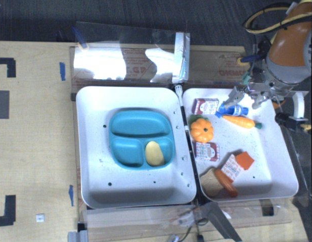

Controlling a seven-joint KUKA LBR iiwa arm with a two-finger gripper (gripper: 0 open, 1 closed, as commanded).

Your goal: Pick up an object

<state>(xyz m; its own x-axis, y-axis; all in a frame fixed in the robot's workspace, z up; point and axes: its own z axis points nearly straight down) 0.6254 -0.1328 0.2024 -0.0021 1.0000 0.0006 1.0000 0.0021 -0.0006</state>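
At the upper right of the frame, the gripper hangs with fingers apart over the right bin, seemingly just above a blue-and-white bottle. A carrot lies beside it; a small pumpkin sits nearby, left.

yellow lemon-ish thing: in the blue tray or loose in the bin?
In the tray. The yellow object sits inside the lower right compartment of the blue divided tray, within the left white bin.

Glossy white plastic bins; the left holds a smooth blue plastic tray; matt wood counter.
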